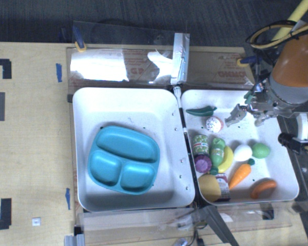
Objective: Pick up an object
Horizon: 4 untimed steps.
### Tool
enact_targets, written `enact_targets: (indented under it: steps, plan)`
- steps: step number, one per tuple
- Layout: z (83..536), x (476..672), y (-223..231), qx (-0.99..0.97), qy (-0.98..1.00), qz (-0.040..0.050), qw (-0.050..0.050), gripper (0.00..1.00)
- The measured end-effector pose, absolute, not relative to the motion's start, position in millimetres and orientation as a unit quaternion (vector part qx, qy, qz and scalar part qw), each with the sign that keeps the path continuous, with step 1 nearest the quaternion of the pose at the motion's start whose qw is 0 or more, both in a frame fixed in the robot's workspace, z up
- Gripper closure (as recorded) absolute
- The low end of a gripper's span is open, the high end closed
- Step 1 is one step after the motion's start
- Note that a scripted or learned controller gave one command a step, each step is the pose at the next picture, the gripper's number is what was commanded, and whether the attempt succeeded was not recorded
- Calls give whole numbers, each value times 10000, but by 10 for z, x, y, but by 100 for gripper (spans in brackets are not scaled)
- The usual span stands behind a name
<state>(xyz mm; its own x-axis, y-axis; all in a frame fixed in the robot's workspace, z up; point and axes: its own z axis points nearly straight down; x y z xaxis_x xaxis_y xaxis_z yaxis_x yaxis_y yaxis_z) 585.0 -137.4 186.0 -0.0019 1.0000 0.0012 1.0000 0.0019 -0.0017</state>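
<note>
In the right bin point(287, 181), an orange fruit point(263, 187), a carrot point(239, 176), a white egg point(242, 153) and a green ball point(261, 150) lie in front, a green pepper point(201, 110) farther back, and the gripper point(248, 113) hangs open, maybe holding nothing.

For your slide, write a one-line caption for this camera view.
Grey two-finger gripper hovers above right white bin of toy foods; blue divided tray fills left bin.
</note>
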Motion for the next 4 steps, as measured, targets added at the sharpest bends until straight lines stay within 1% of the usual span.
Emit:
enact_targets:
  steps: [1,2,3,4]
  plan:
    - [1084,5174,-1270,-7436,-6686,-37,-79,0]
    - [883,4990,-998,-6891,-7246,-16,-58,0]
    - [989,5004,-983,-6889,-7248,-35,-68,100]
    - [2227,5276,-519,-6812,-7320,-30,-26,100]
